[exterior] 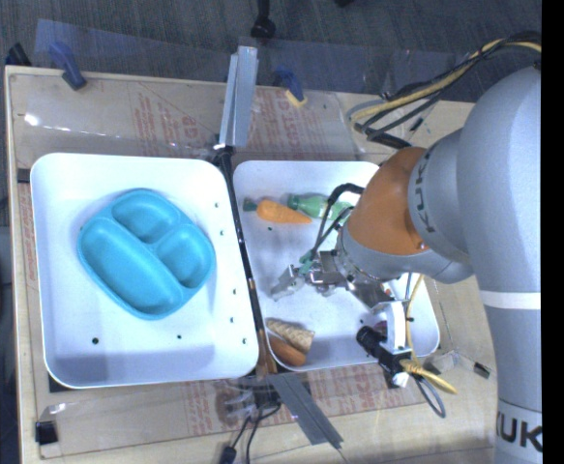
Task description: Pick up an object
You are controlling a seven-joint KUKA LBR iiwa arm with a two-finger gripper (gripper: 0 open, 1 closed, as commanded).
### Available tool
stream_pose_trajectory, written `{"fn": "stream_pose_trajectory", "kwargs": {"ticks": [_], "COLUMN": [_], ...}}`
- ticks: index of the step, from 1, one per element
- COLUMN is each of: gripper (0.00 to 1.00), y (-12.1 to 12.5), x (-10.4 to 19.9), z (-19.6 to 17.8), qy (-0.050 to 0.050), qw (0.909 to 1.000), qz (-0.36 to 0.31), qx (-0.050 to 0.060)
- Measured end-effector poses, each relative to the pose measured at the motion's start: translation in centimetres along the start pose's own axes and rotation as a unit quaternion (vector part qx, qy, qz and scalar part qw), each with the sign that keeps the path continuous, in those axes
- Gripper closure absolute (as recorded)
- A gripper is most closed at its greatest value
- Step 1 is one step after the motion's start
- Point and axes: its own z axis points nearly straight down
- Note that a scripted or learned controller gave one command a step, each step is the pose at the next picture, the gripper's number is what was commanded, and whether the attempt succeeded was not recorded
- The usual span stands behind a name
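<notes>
My gripper [291,280] hangs low over the middle of the right bin [262,177], and its thin metal fingers are spread apart with nothing between them. The closest thing to grab looks like the carrot [282,213], lying near the top of this bin, just beside a green toy [311,201]. The carrot is orange, smooth and pointy, like a plastic toy. I think it is light, hard and a bit slippery, so I would pinch its fat middle. A brown bread-like toy [289,340] lies at the bottom. The left bin [59,177] holds a shiny blue tray [146,251].
</notes>
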Motion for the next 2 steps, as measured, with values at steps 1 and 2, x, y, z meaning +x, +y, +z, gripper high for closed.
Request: {"fn": "stream_pose_trajectory", "kwargs": {"ticks": [1, 2], "gripper": [0.0, 0.0], "y": [-3.5, 3.0], "x": [3.1, 2.0], "z": [-0.3, 0.0], "qy": [-0.007, 0.0], "qw": [1.0, 1.0], "qz": [0.005, 0.002], "qx": [-0.005, 0.0]}}
